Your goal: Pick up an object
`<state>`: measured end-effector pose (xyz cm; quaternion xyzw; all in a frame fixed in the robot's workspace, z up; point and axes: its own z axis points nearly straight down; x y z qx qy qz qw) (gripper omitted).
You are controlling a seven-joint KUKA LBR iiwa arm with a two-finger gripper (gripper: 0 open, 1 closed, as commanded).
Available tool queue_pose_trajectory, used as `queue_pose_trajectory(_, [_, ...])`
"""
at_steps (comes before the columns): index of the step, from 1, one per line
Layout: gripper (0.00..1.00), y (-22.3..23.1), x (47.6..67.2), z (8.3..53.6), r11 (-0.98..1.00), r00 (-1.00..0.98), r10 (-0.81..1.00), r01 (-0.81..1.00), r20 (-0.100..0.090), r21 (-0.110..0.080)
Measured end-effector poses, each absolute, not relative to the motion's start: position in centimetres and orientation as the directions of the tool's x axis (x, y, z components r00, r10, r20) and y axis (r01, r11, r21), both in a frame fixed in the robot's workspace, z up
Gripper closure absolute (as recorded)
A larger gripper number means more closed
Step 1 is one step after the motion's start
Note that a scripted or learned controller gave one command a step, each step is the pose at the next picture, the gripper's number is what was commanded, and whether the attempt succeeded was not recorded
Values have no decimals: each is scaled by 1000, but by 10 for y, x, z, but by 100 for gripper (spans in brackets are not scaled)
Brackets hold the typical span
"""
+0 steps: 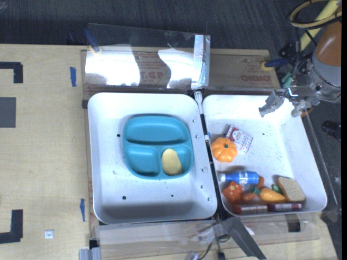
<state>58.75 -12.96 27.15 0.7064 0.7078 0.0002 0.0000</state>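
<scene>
My gripper (pixel 283 106) hangs above the far right corner of the right bin (pixel 303 150), its two grey fingers spread apart with nothing between them. Below it in that bin lie a small orange pumpkin (pixel 224 149), a red-and-white packet (pixel 239 138), a blue bottle (pixel 241 177), a red tomato-like piece (pixel 232 192), an orange carrot-like piece (pixel 269 195), a brown bread slice (pixel 291 189) and a dark red bar (pixel 260 208) along the near wall. The gripper is well apart from all of them.
The left bin (pixel 103 161) holds a blue divided tray (pixel 143 145) with a yellow lemon-like piece (pixel 171 161) in its near right compartment. A clear plastic sheet (pixel 146 64) stands behind the left bin. Yellow cable loops (pixel 312 7) hang at the top right.
</scene>
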Motion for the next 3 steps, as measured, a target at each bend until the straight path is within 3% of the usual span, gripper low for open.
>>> queue_pose_trajectory(1, [0,-95,592,88,-20,20,1000,1000,0,8])
queue_pose_trajectory(2, [100,-97,593,99,-24,24,1000,1000,-2,12])
queue_pose_trajectory(3, [100,-82,574,188,136,-136,991,991,-1,7])
